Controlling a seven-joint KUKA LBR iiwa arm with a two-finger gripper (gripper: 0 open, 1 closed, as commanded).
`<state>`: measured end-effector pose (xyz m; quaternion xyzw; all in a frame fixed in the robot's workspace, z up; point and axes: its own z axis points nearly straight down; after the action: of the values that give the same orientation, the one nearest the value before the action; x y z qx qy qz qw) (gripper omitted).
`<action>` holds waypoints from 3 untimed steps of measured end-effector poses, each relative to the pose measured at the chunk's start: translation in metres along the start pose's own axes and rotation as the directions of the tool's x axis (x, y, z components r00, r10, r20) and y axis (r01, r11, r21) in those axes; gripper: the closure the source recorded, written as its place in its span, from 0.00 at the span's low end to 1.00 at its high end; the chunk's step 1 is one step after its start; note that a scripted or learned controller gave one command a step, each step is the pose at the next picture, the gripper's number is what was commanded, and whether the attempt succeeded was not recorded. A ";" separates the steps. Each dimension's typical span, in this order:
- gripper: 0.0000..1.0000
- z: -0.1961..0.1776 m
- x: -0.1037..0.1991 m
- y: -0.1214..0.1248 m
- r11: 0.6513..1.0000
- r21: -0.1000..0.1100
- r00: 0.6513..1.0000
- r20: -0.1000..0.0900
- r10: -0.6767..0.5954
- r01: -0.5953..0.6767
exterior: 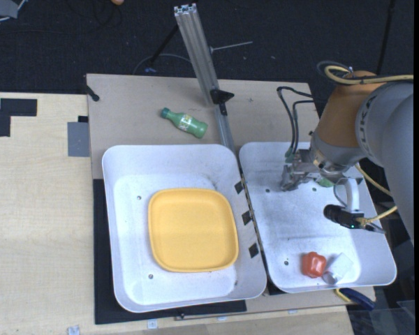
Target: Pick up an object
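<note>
jaws: I can't tell their state | gripper (291,181) low in right bin (279,257) | red object (313,264) well apart, toward the near rim

- White bins: 2, side by side – left bin (119,187), right bin (279,257).
- Yellow plate (193,229): 1, in left bin.
- Red object (313,264): 1, in right bin toward 5 o'clock.
- Green bottle (184,122): 1, lying on tabletop (126,110), at 12 o'clock from left bin.
- Metal rail (202,51): 1.
- Robot arm (366,124): 1, with 1 tool (291,180).

Red object (313,264) — right bin's (279,257) near corner.
</note>
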<state>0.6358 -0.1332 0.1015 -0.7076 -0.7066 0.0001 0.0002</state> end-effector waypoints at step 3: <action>1.00 -0.152 0.005 -0.006 1.000 -0.004 1.000 0.000 -0.001 0.001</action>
<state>0.6297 -0.1281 0.2533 -0.7073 -0.7070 -0.0011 -0.0014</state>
